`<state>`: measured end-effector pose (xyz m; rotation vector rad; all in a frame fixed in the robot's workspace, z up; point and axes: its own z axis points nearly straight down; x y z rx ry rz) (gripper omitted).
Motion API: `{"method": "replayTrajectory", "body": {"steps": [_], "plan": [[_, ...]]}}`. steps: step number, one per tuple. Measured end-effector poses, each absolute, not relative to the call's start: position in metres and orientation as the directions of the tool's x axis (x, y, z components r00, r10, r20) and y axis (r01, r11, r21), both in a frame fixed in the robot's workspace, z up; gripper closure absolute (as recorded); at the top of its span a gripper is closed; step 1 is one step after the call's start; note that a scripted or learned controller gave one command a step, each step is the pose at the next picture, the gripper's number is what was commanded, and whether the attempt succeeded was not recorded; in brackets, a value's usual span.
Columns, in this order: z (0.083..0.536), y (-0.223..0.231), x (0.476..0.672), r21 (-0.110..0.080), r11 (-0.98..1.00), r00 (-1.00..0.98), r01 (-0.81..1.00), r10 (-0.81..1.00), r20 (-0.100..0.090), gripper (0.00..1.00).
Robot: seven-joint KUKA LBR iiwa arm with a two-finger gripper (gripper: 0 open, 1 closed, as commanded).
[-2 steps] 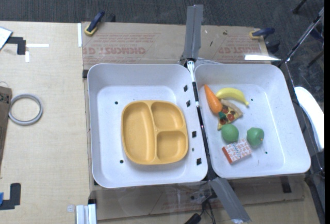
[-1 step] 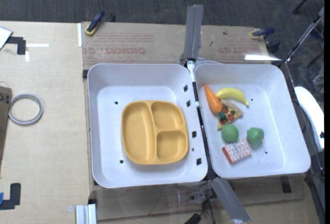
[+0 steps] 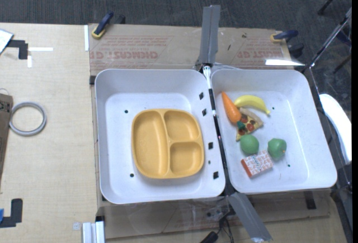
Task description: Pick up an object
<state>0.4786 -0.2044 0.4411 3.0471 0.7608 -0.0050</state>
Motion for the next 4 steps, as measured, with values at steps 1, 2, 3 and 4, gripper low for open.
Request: {"method": "replayTrajectory", "body": {"steps": [1,2,3,4], "plan": [[0.440,-0.222,0.478,0.000,-0.979,0.979,0.203,0.203,-0.005,1.00],[0.440,-0.222,0.478,-0.004,-0.708,0.708,0.706,0.706,-0.004,1.00],[0.441,-0.204,0.479,0.000,-0.955,0.955,0.297,0.297,-0.004,1.00],[0.405,-0.161,0.478,-0.002,-0.916,0.916,0.400,0.400,-0.005,1.00]]}}
